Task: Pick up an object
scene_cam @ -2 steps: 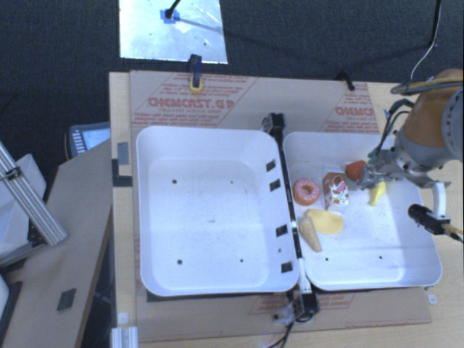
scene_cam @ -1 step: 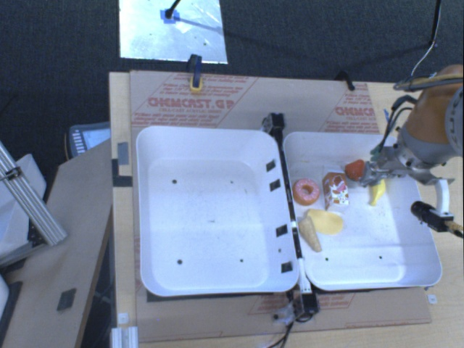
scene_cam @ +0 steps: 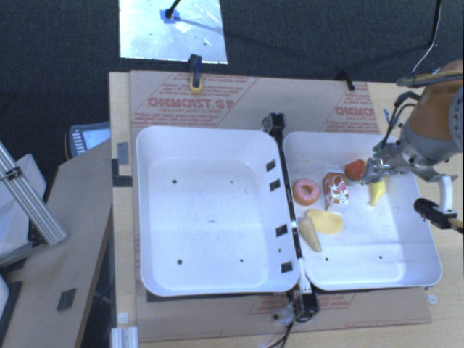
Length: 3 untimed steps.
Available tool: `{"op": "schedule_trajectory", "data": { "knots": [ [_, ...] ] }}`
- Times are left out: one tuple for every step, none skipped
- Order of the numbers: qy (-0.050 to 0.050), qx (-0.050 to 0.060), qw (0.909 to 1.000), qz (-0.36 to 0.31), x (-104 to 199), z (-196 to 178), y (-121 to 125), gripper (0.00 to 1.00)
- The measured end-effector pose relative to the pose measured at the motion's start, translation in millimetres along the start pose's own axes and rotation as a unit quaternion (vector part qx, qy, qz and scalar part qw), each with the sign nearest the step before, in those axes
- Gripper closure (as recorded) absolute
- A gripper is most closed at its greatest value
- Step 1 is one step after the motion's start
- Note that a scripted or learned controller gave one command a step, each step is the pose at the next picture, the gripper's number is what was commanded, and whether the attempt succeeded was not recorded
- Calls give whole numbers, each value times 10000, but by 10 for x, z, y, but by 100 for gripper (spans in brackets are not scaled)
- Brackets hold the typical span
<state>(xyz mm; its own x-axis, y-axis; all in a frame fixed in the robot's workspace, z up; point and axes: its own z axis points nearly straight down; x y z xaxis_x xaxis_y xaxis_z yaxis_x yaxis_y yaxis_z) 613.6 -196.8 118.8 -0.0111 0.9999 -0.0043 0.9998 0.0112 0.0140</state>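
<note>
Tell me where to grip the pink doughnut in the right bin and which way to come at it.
Grip the pink doughnut across one side of its ring, one finger in the hole, one outside, coming straight down. It lies flat on the right bin floor, apart from the carton beside it, so there looks to be room from above.

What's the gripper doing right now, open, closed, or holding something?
Gripper: low in the right white bin, between the small red-orange round object and the yellow banana-shaped object; whether it is open, closed or holding anything cannot be told.

Wooden bench [scene_cam: 122, 216], printed cardboard sheet [scene_cam: 217, 100], two white bins [scene_cam: 210, 140] side by side
</note>
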Motion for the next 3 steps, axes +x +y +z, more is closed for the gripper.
{"op": "schedule_trajectory", "data": {
  "knots": [
    [-5, -14, 10000, -12, -3, -107, 10, 100],
    [-13, -33, 10000, -23, -7, -220, 23, 100],
    [-19, -50, 10000, -34, -12, -329, 34, 100]
  ]
}}
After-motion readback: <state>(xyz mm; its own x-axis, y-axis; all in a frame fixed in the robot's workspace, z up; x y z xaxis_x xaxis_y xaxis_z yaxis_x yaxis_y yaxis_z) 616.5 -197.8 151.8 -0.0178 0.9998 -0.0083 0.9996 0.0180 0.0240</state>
